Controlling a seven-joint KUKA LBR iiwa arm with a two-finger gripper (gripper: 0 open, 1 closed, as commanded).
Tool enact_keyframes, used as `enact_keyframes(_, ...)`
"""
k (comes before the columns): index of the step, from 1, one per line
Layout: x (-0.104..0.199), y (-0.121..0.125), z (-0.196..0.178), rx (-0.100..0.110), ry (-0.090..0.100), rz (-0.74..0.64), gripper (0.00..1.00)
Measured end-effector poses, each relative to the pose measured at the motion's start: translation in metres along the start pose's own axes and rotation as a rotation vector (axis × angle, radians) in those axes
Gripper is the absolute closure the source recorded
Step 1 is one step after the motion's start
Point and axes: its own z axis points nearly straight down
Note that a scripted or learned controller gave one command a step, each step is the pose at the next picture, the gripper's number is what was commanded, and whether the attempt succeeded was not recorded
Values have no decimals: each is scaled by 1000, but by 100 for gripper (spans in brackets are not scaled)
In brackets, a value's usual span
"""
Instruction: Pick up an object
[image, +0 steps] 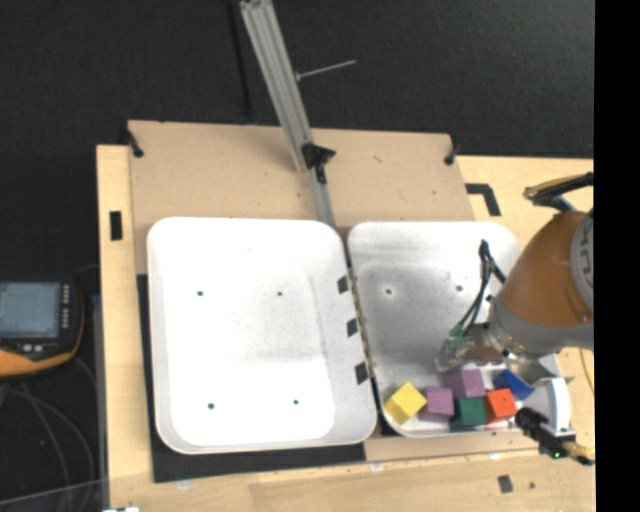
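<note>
Left bin: bare white floor, nothing to pick there. Right bin: all the candidates are bunched along its front edge, toward the front-right corner.

Going left to right along that edge: yellow block, tilted on a corner, sitting a little apart from the others; purple block just beside it; green block touching the purple one; a second purple block behind the green; orange block; blue block partly tucked under the arm. All small foam-like cubes with matte faces, should be easy to pinch.

Gripper is low over the right bin, just behind the cluster, nearest the rear purple block. Can't tell how far apart the fingers are; the wrist body and cabling block that. No block visibly between them.

Status as I read it: nothing lifted yet, every block sits on the bin floor. Descent and approach look mostly done; close, grasp and lift are left. Tight packing could mean the fingers land on a neighbour.
</note>
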Motion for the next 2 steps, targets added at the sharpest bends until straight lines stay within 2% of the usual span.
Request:
enact_keyframes(1, -4, 2, 23, -8, -3, 5, 100)
enact_keyframes(2, -2, 3, 23, -9, -2, 6, 0)
